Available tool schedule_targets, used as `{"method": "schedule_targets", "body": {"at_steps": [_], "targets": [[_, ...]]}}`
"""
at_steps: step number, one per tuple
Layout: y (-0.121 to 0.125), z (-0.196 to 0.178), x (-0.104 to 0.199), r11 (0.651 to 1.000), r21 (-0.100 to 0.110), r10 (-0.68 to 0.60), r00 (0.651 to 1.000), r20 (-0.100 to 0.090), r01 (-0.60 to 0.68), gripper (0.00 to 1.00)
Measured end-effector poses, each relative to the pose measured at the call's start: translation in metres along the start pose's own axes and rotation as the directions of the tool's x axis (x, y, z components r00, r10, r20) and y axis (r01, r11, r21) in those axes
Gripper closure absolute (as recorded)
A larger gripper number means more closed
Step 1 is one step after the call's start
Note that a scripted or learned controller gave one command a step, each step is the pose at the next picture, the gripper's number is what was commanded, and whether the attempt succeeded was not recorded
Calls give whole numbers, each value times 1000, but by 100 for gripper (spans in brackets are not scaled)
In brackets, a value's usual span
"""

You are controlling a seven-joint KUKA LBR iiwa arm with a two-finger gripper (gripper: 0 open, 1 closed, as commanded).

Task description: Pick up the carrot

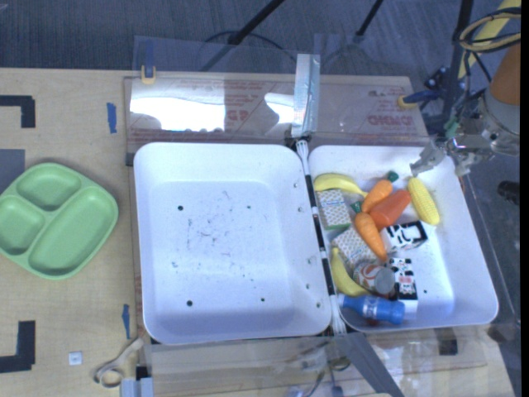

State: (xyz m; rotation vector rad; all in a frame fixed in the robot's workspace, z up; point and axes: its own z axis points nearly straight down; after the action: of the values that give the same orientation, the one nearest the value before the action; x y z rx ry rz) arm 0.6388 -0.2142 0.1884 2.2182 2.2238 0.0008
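Carrot point(369, 233) in the right bin point(471, 279), packed in with other toy food, a banana point(337, 184) at its 11 o'clock. Gripper point(433, 157) up by the bin's far right corner, nothing seen in it, no telling more. Carrot down at 7 o'clock from gripper, long side running 11 to 5 o'clock.
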Motion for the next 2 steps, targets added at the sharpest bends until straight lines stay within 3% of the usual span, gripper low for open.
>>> {"method": "schedule_targets", "body": {"at_steps": [1,2], "targets": [[-19,40,46,982,0,-191,982,-1,191,0],[-21,92,91,960,-6,-281,960,8,281,0]]}}
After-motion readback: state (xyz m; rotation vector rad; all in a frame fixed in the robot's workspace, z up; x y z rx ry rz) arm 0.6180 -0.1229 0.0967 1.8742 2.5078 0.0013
